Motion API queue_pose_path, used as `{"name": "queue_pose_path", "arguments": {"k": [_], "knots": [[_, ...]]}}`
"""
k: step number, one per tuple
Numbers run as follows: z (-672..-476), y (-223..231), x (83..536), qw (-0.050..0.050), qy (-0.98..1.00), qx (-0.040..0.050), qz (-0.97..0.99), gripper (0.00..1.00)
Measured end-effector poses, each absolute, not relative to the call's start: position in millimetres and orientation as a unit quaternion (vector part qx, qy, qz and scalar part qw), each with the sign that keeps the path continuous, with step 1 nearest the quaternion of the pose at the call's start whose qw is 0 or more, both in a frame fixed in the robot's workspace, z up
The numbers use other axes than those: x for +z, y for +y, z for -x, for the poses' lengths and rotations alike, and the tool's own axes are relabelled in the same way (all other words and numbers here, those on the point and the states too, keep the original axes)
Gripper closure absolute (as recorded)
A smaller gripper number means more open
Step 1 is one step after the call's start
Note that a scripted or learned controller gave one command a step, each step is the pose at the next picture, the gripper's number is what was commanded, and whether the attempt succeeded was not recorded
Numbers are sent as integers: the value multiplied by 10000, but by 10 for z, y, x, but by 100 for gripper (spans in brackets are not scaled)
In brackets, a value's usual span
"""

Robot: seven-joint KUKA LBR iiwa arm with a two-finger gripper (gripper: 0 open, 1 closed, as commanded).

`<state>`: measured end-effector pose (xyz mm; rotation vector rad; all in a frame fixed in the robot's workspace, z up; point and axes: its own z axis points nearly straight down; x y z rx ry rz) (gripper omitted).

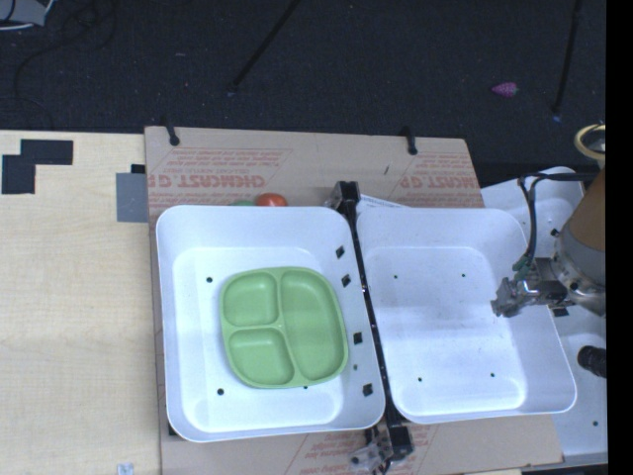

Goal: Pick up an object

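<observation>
Hovering over the right bin's (450,404) right edge, we can't tell the jaws' (506,300) state. The green divided plate (284,327) lies flat mid left bin (188,265). Risk: flat rim, jaws slip or close on nothing.

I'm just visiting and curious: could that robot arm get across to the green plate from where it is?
Probably yes. The green plate lies uncovered in the left bin, nothing on it. The gripper sits over the right bin, with open space between.
</observation>
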<state>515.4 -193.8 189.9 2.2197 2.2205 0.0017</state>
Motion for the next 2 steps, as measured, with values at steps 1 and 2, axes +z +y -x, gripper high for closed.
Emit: {"name": "queue_pose_path", "arguments": {"k": [1,2], "knots": [[-5162,-1945,2257,9,7075,4,-7067,100],[-5348,-1460,2170,-15,7086,-2,-7056,100]]}}
